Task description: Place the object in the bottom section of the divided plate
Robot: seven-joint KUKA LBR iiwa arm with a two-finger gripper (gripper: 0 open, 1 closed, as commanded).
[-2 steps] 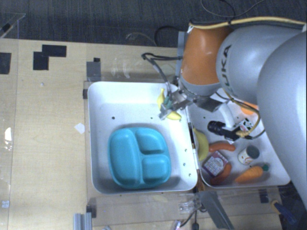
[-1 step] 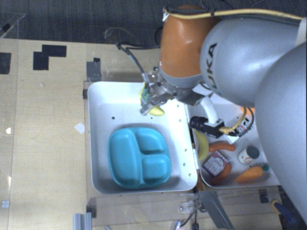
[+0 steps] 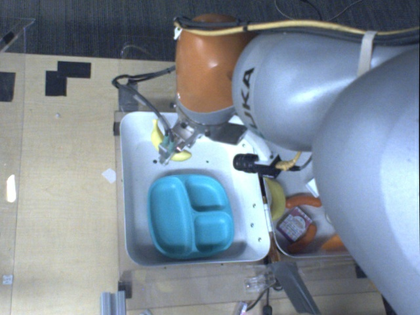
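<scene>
A blue divided plate point(image 3: 190, 216) lies in the left white bin point(image 3: 134, 195), towards its front. It has one long section on the left and two smaller ones on the right. A yellow banana-like object point(image 3: 157, 136) lies at the back of that bin, partly hidden by the gripper. My gripper point(image 3: 169, 151) hangs over the yellow object's near end, just behind the plate's back edge. The orange wrist band sits right above it.
The right bin point(image 3: 283, 245) holds a yellow-green fruit point(image 3: 277, 199), an orange carrot-like piece point(image 3: 303, 201) and a dark red packet point(image 3: 294, 224). The big grey arm covers most of that bin. Black cables run along the left bin's back edge.
</scene>
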